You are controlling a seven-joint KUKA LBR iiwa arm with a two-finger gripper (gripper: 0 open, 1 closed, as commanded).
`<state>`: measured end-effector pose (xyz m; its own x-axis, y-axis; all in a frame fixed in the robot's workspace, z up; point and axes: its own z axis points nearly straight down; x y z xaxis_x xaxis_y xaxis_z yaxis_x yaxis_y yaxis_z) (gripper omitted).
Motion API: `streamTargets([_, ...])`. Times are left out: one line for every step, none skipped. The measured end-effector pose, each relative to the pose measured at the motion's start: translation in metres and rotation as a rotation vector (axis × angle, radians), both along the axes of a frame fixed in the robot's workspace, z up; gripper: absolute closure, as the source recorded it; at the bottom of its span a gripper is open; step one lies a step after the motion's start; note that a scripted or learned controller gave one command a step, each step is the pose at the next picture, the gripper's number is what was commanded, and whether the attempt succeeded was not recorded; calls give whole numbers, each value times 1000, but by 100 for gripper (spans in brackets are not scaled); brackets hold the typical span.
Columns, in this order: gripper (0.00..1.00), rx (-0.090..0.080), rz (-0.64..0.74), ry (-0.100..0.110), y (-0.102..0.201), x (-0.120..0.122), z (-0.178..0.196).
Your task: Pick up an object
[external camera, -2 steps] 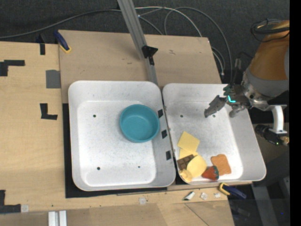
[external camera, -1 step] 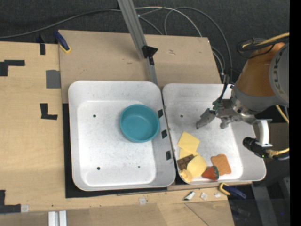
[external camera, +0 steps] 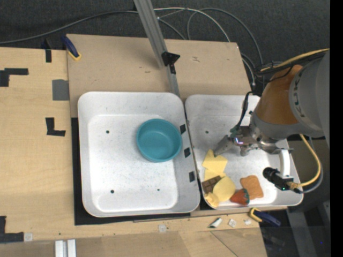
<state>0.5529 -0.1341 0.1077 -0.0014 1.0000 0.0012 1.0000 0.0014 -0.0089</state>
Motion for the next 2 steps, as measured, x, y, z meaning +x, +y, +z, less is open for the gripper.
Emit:
streamTargets([0, -1, -1, -9, 0, 1, -18])
streamTargets([100, -1, 1, -8, 1, 0, -8])
